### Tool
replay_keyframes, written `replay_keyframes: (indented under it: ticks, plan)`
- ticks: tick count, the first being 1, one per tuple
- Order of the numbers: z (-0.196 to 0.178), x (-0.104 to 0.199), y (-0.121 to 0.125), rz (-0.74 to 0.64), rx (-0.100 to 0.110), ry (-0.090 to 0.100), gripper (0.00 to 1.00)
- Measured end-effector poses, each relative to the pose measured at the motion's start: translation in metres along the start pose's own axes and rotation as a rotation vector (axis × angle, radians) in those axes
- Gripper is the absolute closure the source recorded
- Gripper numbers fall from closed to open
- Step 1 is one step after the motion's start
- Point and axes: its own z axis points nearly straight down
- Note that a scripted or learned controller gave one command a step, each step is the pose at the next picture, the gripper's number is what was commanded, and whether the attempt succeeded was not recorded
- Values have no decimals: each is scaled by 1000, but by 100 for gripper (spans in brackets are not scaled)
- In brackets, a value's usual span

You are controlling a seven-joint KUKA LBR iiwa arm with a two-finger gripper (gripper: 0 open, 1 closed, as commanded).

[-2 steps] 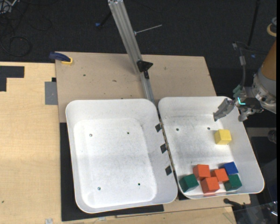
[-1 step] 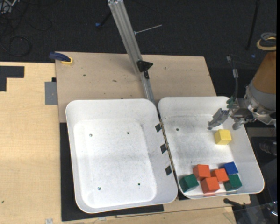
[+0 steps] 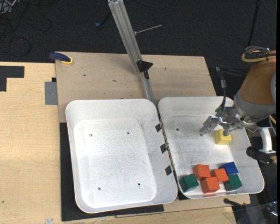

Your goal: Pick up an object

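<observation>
In the right bin (image 3: 186, 111) a yellow block (image 3: 222, 137) lies near the right wall. My gripper (image 3: 216, 130) hangs right over it, open, with one finger (image 3: 206, 126) reaching left and the other at the block's top edge. Whether the fingers touch the block I cannot tell. At the bin's front right, several blocks sit in a cluster: three orange ones (image 3: 210, 177), a blue one (image 3: 230, 168) and two green ones (image 3: 189, 182) (image 3: 233, 183).
The left bin (image 3: 83, 111) stands beside the right one, with black clips (image 3: 163, 148) along the shared rim. A slanted aluminium bar (image 3: 130, 45) rises behind the bins. The grey and orange arm (image 3: 259, 90) covers the right bin's far right corner.
</observation>
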Motion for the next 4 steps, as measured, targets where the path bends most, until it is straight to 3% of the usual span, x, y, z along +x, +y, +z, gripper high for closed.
replay_keyframes:
  ticks: [1, 2, 4]
  plan:
    - [45, -4, -3, 0, -1, 0, 0]
    - [32, -5, -3, 6, -5, -1, 100]
    - [-83, -6, 2, -1, -13, -4, 100]
